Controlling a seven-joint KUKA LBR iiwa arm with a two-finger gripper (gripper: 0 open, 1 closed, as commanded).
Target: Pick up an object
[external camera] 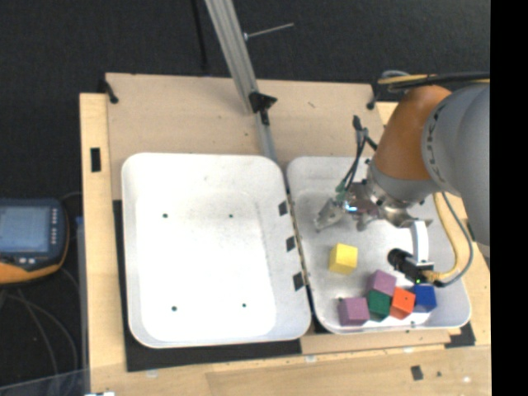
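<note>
Pendant [31, 239]: a blue-screened handset with an orange edge, off the bench at the far left of the scene.
Bench [206, 114]: tan board bearing both bins.
Left bin [140, 221]: white and shallow, with a few dark specks on its floor.
Pole [235, 48]: grey metal strut slanting from the far side down to the gap between the bins.
Right bin [305, 180]: white, touching the left bin along its edge, holding all the blocks.
Gripper [334, 213]: in the far half of the right bin, pointing left. Its fingers look a little spread with nothing between them, though the blur makes this uncertain.
Yellow block [344, 258]: alone in mid-bin, just near of the gripper and apart from it.
Purple block [353, 310]: at the near edge, leftmost of the cluster.
Green block [379, 304]: touching the purple block on its right.
Mauve block [383, 284]: just beyond the green block.
Orange block [403, 302]: right of the green block.
Blue block [424, 296]: rightmost, beside the orange block.
Arm [429, 139]: grey with an orange band, coming in from the right above the right bin.
</note>
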